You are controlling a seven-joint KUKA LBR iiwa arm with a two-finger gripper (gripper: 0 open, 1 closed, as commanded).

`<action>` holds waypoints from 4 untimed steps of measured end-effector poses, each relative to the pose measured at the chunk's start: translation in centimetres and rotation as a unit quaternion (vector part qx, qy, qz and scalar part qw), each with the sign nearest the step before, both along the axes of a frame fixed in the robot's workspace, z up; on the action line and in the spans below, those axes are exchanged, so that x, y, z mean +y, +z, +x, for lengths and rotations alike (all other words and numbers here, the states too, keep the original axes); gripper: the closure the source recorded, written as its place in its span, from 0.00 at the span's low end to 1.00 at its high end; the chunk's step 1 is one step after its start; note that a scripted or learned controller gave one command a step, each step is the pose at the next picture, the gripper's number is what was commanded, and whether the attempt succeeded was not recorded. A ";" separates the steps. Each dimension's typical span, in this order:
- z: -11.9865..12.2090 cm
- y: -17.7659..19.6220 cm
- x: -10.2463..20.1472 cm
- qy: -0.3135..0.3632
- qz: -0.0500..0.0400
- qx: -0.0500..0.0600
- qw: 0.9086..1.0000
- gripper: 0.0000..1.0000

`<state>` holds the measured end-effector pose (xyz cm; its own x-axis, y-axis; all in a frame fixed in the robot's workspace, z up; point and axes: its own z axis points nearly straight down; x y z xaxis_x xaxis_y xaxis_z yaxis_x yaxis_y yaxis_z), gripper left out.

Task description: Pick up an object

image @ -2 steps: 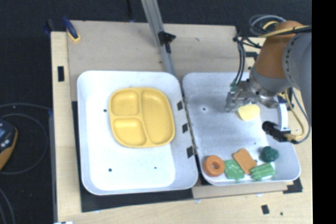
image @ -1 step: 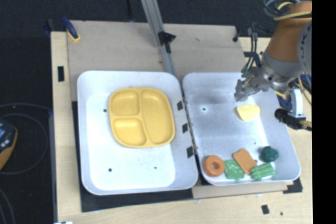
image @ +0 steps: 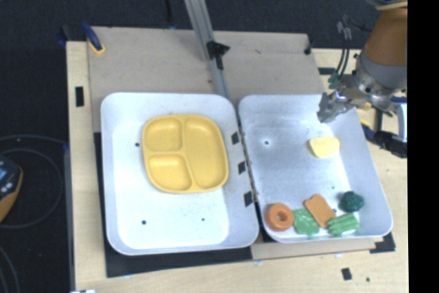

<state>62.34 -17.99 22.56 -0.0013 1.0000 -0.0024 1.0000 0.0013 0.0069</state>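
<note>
Gripper (image: 332,108) state unclear to me; I judge the yellow block (image: 324,147) light and rigid, best pinched across its short sides.

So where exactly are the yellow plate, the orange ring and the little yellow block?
yellow plate (image: 185,152), camera view, on the ridge between its compartments.
orange ring (image: 279,216), camera view, on its band.
yellow block (image: 324,147), camera view, on its top face.
</note>
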 end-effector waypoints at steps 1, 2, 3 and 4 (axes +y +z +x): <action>0.1 4.0 -0.2 0.001 0.000 0.000 1.000 1.00; -0.3 3.6 5.6 0.003 0.001 0.003 1.000 1.00; 1.2 3.0 10.4 0.002 0.001 0.002 1.000 1.00; 2.2 1.9 15.6 0.003 0.001 0.003 1.000 1.00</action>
